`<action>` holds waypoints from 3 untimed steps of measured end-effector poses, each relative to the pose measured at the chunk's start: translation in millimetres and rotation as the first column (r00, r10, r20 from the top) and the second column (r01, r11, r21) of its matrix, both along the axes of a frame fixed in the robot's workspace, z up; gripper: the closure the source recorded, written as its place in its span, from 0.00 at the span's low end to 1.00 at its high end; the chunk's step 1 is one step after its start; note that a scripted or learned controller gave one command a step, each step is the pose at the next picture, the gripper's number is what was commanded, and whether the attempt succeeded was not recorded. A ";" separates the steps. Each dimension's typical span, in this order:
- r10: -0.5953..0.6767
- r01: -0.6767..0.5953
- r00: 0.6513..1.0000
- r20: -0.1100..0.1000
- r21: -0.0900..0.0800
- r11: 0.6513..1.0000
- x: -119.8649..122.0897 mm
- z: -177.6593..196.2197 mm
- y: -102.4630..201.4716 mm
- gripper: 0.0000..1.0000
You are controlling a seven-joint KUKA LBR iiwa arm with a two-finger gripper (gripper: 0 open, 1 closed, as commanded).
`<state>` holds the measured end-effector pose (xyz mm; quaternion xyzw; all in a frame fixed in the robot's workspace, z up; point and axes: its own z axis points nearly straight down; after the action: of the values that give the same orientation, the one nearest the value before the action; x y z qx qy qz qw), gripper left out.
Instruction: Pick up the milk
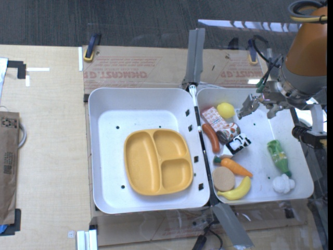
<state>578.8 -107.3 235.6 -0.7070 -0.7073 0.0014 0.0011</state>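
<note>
The milk [239, 143] is a small carton with black and white cow patches, lying on its side near the middle of the right bin [302, 191]. My gripper [258, 108] hangs over the bin's far part, above and to the right of the milk and apart from it. Its two fingers are spread, and it is open with nothing between them. The grey arm with its orange band [308, 46] comes in from the upper right.
Around the milk lie a pink carton [217, 119], a lemon [226, 110], a sausage [210, 137], a carrot [235, 166], a round cookie [224, 179] and a banana [237, 190]. A green bottle [278, 157] and a white bulb [283, 184] lie at right. The left bin [104, 139] holds a yellow divided plate [158, 160].
</note>
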 end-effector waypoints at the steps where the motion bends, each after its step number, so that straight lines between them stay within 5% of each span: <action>1: 0.000 0.000 1.000 -0.001 -0.001 1.000 0.3 8.5 -0.5 1.00; 2: -0.101 0.101 0.995 -0.001 0.000 0.995 -51.8 -45.5 33.9 1.00; 3: -0.262 0.262 0.965 -0.001 0.000 0.965 -101.9 -78.4 -20.3 1.00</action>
<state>476.8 -127.6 157.2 -0.7943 -0.6075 0.0014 0.0015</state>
